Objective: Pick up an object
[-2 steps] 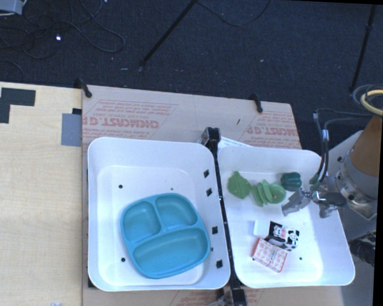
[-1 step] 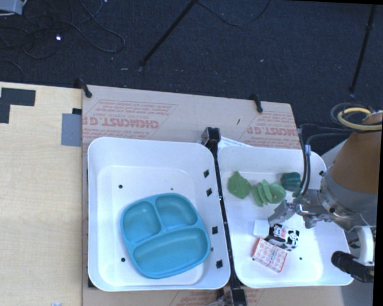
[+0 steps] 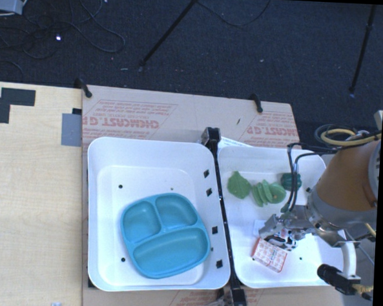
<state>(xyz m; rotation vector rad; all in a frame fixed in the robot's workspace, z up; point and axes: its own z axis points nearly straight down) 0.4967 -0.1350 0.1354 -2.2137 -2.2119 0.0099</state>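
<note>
Lying flat near the front of the right bin (image 3: 300,285), a small red-and-white packet (image 3: 269,255) was seen just beneath the gripper (image 3: 283,233), which was positioned low over it, presumably so that a grasp could be attempted; whether the jaws were open or closed could not be told, and no object was seen between them. Farther back, green leaf-shaped pieces (image 3: 260,190) were scattered loosely, while a blue divided tray (image 3: 166,234) was left in the left bin (image 3: 107,157), well apart.
</note>
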